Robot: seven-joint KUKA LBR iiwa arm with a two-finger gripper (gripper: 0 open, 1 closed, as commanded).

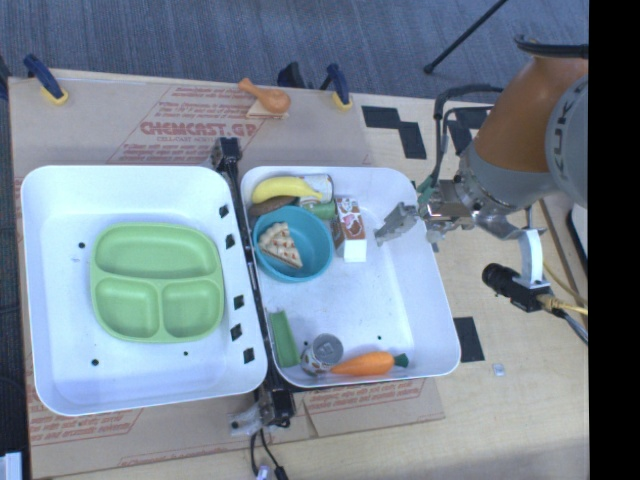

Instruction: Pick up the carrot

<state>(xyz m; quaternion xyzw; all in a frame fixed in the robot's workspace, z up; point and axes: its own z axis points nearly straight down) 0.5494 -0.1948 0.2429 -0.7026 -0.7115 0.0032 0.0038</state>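
The carrot [366, 364], orange with a green stub at its right end, lies along the front wall of the right bin [425, 278]. It touches a small silver can [325, 351] on its left. My gripper [398, 222] hangs over the bin's right rim near the back, well behind the carrot. Nothing shows between its fingers.
The right bin also holds a blue bowl [292, 245] with a waffle piece, a banana [280, 188], a small carton [350, 231] and a green stick [281, 337]. A green divided plate [157, 280] sits in the left bin. Black clamps join the bins.
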